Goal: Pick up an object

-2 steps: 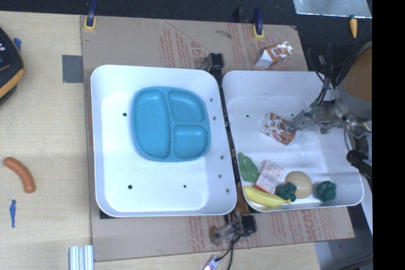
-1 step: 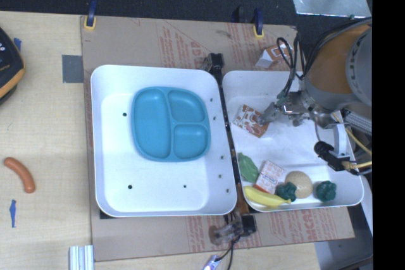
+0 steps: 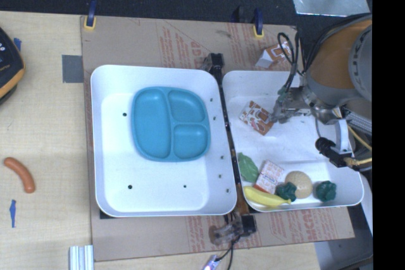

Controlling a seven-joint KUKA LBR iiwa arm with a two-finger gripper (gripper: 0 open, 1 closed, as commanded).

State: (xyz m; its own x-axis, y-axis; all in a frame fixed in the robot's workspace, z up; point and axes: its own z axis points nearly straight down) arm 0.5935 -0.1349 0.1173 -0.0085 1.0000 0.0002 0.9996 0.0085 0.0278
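Observation:
My gripper (image 3: 278,114) reaches in from the right and hangs low over the upper middle of the right bin (image 3: 297,80). Its dark fingers sit right beside a brown-and-white snack packet (image 3: 255,117), at the packet's right edge. Nothing shows between the fingers. Along the bin's front lie a yellow banana (image 3: 263,198), a green leafy piece (image 3: 248,169), a small red-and-white packet (image 3: 270,176), a beige round bun (image 3: 300,183) and two dark green broccoli pieces (image 3: 326,190).
The left bin (image 3: 101,136) holds a blue divided plate (image 3: 171,123). An orange sausage (image 3: 20,174) lies on the bench at far left. A dark device (image 3: 7,66) sits at the left edge. Cables (image 3: 342,155) hang off the arm over the right bin's right side.

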